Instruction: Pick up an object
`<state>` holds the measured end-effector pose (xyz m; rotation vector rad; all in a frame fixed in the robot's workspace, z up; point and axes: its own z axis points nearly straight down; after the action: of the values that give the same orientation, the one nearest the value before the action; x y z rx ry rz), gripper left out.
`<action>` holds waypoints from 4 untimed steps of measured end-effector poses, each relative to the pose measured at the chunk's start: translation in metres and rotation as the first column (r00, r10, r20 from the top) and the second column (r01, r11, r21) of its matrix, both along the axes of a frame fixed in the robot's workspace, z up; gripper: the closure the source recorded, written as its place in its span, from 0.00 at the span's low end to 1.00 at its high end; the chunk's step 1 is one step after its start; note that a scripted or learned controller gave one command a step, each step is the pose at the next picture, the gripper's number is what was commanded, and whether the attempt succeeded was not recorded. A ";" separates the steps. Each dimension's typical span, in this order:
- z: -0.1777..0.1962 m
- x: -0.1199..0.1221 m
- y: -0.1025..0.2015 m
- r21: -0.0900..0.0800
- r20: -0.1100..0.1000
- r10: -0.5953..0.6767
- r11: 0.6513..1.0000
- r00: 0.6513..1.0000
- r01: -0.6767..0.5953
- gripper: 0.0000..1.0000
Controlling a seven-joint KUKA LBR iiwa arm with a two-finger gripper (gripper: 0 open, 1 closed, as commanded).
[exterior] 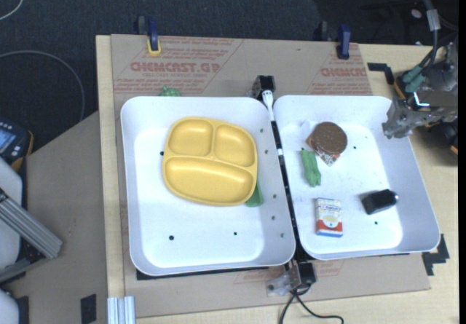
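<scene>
The gripper [402, 124] is being held over the right bin's [422, 191] far-right rim — the black block [379, 202] lying nearer the camera, long axis roughly crosswise.

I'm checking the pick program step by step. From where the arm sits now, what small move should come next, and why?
Probably swing the pincer in over the right bin toward the brown round thing. The pincer sits at that bin's far right edge, above none of the items, and that item lies nearest. The black block and small box lie closer to the front.
</scene>
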<state>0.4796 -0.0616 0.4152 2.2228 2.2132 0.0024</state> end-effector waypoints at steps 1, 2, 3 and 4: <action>-0.024 0.000 -0.025 0.002 -0.008 0.000 1.000 1.000 0.000 1.00; -0.026 0.000 -0.035 0.002 -0.007 0.002 1.000 1.000 -0.002 1.00; -0.049 0.000 -0.023 0.003 -0.008 0.005 1.000 1.000 -0.005 1.00; -0.021 0.000 -0.035 0.000 0.001 0.003 1.000 1.000 -0.003 1.00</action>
<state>0.4799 -0.0965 0.3942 2.2185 2.2165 0.0044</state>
